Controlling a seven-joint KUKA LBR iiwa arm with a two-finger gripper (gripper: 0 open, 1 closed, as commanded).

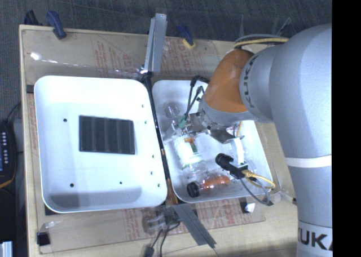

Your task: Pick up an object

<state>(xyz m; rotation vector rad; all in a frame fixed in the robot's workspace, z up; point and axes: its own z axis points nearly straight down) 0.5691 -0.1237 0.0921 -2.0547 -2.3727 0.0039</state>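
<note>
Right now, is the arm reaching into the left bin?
No, the arm hangs over the right bin, above a clear bottle.

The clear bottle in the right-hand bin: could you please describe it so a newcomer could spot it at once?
Find the white bin on the view's right, beneath the grey arm. Near its middle lies a clear bottle with a white-and-green label. Its see-through body separates it from the orange-brown item with a black end nearer the front rim.

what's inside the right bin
The right bin holds a clear bottle in the middle and an orange item with a black cap near the lower wall. The arm covers its upper right part, so anything under it is hidden.
</note>
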